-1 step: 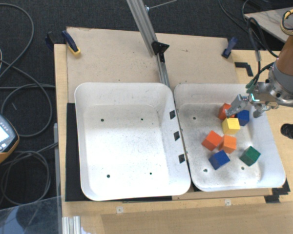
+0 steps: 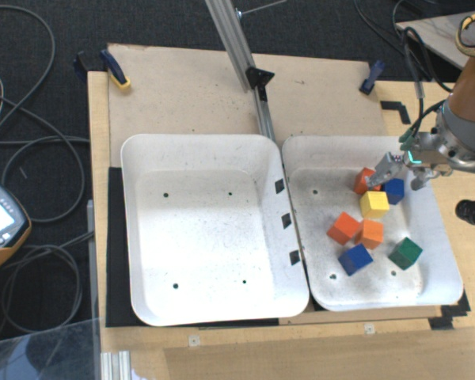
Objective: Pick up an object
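gripper (image 2: 401,170): low over right white plastic bin (image 2: 439,236), open or closed cannot be told | target: small blue cube (image 2: 393,190) beside small yellow cube (image 2: 374,203), just under gripper, likely chosen as nearest

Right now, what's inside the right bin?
The right bin holds seven blocks: a yellow block, three orange, two blue, one green block. The gripper hangs over the back ones, partly covering them.

The wooden bench (image 2: 182,93) bears 2 white bins, left bin (image 2: 134,212) and right bin (image 2: 439,244), touching.
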Tool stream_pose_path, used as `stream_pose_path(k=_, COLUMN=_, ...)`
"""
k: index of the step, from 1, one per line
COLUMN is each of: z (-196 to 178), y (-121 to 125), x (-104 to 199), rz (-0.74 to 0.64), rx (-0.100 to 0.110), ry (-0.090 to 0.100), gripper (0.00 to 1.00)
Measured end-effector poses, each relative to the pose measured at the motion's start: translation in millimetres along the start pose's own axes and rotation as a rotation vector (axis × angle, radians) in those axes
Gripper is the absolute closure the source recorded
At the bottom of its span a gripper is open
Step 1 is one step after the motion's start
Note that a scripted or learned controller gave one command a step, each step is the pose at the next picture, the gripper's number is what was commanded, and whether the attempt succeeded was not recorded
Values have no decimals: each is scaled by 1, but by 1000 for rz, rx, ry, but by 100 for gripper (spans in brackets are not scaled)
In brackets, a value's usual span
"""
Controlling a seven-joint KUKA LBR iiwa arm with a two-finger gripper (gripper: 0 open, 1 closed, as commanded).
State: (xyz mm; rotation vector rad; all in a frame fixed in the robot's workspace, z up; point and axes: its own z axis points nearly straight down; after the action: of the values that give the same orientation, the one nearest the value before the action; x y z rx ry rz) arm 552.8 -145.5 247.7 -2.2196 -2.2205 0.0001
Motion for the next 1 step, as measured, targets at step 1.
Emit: stream_pose_path(k=1, z=57, y=-9, x=-3, rz=1, rx=5, ry=1, gripper=0)
